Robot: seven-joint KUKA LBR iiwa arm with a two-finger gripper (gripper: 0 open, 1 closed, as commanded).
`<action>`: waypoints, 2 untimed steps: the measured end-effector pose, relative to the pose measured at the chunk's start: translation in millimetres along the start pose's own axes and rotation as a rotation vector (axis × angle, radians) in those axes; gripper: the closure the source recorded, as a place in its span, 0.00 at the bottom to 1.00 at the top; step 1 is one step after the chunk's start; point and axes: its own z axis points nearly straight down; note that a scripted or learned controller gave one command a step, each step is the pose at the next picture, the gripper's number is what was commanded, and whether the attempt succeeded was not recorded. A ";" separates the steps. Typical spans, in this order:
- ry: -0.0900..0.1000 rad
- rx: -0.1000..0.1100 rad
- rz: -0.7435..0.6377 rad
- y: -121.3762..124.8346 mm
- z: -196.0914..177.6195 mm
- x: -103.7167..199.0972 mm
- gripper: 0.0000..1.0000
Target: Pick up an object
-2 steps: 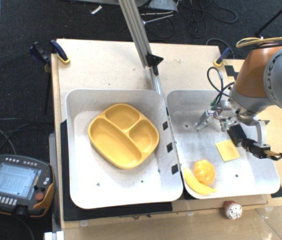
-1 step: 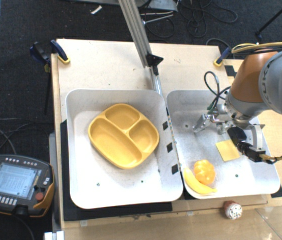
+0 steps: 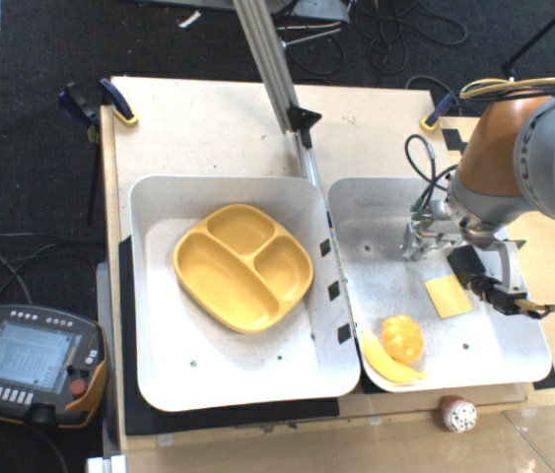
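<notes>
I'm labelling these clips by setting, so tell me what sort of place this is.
Most likely a robotics lab test bench, not a home or kitchen. A teach pendant lies on the dark floor, loose cables trail behind the bench, and two white bins hold toy-like items such as a yellow divided plate.

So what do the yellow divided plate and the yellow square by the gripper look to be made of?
Divided plate: probably moulded plastic, with a smooth, slightly glossy, even yellow surface and rounded compartment ridges. Yellow square: flat, matte and pale, possibly foam or sponge; too small to tell.

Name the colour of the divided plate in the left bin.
Yellow; the divided plate shows clearly in the camera view.
</notes>
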 end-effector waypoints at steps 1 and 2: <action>0.000 -0.004 -0.002 3.7 -43.3 2.5 1.00; 0.000 -0.003 -0.001 -1.6 -88.8 4.9 1.00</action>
